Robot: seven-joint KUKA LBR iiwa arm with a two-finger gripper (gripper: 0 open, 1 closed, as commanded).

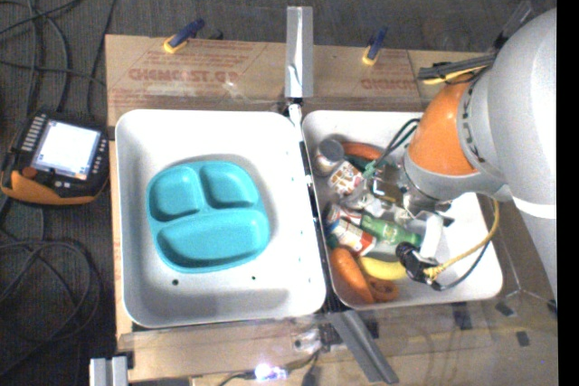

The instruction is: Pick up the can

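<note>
The can lies tilted in the upper left of the right bin; its silvery end faces the back and its printed side faces the pile. My gripper hangs low over the middle of the clutter, just right of the can, with cables around the wrist. The grey arm with its orange band comes in from the right and hides the bin's back right part.
Packed around the gripper are an orange carrot-like piece, a banana, a green bottle, a red and white pack and another orange item. The left bin holds a blue divided plate.
</note>
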